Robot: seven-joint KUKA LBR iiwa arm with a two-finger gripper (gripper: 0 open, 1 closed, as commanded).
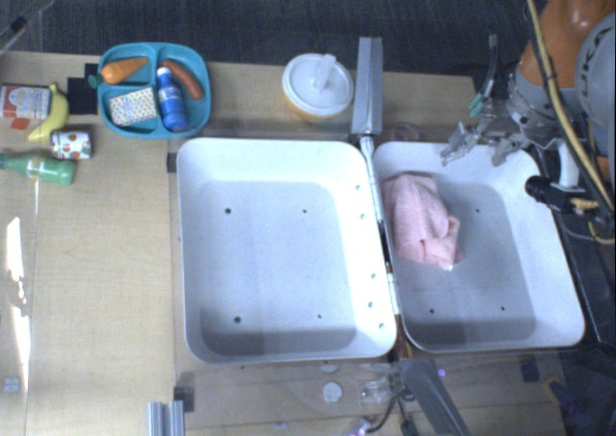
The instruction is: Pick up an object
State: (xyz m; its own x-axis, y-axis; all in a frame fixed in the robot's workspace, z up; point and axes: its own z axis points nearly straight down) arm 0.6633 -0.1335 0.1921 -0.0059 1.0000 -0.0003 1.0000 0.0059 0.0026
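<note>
Overhead view of two white bins, with my gripper poised over the far rim of the right bin. Its fingers stand apart and hold nothing. The one object within reach is a pink cloth, bunched against the left wall of that bin, beside the divider that separates it from the left bin. From my gripper the cloth lies toward the near side and somewhat to the view's left, close but apart from it. Its long axis runs roughly from far to near, along the divider (the folds are soft in this picture, so its highest ridge is probably near the middle, though I cannot be sure). I judge the pick not yet begun: I would have to travel over the cloth and come down with the fingers spanning its short width. The bin floor is smooth, flat and bare around the cloth on three sides, which leaves room for descent; the tight side is the left wall, where a finger could strike the rim.
</note>
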